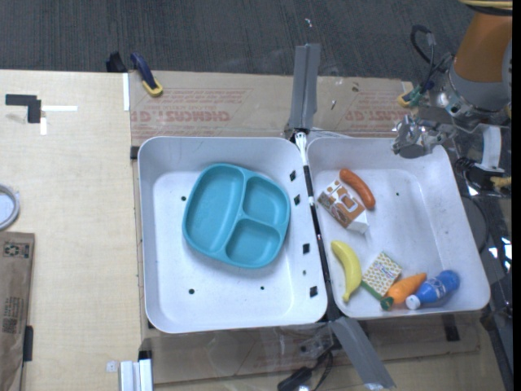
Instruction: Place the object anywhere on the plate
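A blue three-compartment plate (pixel 236 216) lies in the left bin (pixel 163 300), with nothing on it. The right bin (pixel 456 218) holds a sausage (pixel 357 187), a brown-and-white packet (pixel 343 205), a banana (pixel 348 270), a small patterned box (pixel 380 273), a carrot (pixel 403 288) and a blue bottle (pixel 434 289). My gripper (pixel 413 139) hangs over the far right corner of the right bin, above the rim, apart from all the objects. Nothing shows between its fingers.
A grey divider post (pixel 305 88) rises between the bins at the back. A blue-and-yellow clamp (pixel 146 75) lies on the cardboard behind the left bin. A tape roll (pixel 6 207) sits at the far left edge of the bench.
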`<state>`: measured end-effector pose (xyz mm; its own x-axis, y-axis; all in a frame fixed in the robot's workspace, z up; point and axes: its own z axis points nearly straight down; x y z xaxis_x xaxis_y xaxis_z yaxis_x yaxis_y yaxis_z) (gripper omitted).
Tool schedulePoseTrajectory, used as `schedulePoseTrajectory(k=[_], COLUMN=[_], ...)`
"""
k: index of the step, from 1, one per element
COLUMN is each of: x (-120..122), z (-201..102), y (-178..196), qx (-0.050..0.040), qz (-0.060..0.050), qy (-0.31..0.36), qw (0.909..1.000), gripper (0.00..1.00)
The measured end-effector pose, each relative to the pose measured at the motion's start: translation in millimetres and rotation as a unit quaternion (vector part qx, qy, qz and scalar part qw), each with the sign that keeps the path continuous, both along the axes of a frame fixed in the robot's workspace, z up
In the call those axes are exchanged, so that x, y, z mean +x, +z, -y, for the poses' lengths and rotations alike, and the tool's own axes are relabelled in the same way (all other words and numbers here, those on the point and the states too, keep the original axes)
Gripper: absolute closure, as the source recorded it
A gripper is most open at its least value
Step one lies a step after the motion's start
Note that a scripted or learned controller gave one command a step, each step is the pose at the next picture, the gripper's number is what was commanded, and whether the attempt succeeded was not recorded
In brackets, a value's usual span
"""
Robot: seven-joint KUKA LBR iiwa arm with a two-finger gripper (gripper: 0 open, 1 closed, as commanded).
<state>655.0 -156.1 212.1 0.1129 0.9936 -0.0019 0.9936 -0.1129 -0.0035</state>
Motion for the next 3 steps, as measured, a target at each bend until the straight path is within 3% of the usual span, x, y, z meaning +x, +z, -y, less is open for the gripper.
schedulePoseTrajectory(k=[1,2,3], x=[4,3,-58], z=[-85,-190,-219], y=[18,-13,-22], qx=[0.0005,0.0002,0.0001], qz=[0.001,-0.001,-0.001], qy=[0.095,-0.044,0.031], qw=[0.9955,0.9990,0.9995], gripper=[1.00,1.00,1.00])
